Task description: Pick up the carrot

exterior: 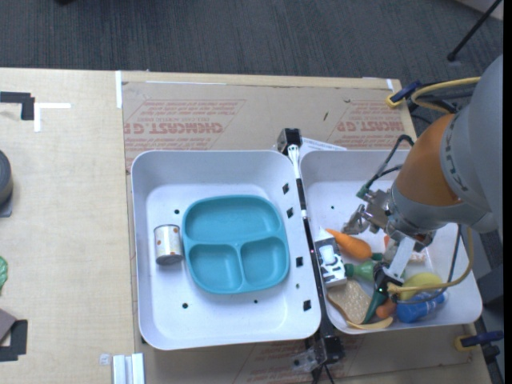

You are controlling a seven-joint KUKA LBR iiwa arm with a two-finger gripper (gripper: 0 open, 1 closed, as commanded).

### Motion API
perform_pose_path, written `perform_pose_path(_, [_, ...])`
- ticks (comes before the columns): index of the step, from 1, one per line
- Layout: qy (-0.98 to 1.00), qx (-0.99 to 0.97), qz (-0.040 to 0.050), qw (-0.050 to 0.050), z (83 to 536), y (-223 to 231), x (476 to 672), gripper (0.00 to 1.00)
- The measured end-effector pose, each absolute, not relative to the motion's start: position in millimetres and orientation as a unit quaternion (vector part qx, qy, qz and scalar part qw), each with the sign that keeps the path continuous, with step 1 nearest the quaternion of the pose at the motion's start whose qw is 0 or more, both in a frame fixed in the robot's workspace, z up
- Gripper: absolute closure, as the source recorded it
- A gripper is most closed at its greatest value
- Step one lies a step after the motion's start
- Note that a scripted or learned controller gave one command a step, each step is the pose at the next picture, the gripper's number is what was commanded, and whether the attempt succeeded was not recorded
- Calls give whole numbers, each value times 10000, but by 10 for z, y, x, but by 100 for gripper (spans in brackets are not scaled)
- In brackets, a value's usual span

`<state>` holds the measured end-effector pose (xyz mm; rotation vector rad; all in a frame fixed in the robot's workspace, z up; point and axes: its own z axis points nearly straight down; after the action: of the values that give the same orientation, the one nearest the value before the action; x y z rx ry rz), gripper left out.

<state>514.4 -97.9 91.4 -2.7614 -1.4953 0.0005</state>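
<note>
Tapered orange carrot [353, 245] | lies in right-hand shallow white bin [336, 192] | just beneath grey claw [362, 217] | claw open or closed: cannot tell

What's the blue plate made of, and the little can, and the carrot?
The teal three-compartment plate looks like smooth moulded plastic, evenly coloured. The small silver can seems metal, with pale, shiny sides. The orange carrot is probably a plastic toy, glossy and uniform.
</note>
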Motion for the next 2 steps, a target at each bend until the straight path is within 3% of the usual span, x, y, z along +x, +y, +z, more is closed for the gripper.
perform_pose_path(1, [-4011,-9160,-5,3,916,-969,4907,0])
perform_pose_path(2, [-3539,-9353,-11,6,916,-937,4797,0])
